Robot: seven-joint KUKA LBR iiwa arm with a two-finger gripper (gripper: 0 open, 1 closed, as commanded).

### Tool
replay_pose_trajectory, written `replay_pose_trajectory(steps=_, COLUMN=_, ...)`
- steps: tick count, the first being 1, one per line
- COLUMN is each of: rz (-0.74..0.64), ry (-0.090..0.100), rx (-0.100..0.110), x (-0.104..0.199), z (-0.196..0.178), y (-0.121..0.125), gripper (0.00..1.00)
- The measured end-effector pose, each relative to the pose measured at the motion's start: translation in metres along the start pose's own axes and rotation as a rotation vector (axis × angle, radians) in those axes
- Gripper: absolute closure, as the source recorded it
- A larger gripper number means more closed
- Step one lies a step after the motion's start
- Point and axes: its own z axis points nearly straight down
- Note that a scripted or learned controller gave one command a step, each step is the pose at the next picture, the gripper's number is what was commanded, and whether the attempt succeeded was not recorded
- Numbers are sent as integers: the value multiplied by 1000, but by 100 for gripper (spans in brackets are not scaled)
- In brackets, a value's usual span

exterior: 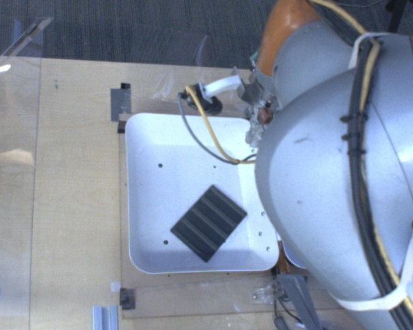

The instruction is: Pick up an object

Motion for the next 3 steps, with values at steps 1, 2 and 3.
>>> replay_pose_trajectory(steps=1, rz=-48, ry=3, rx=-2, x=-7, z=-99, y=9, gripper=100)
replay_pose_trajectory(steps=2, rz=-54, ry=-5, rx=-2, x=-10, z=31, y=43, gripper=100)
replay_pose_trajectory(steps=3, rz=-64, ry=-3, rx=-2, x=-8, z=19, y=41, gripper=100)
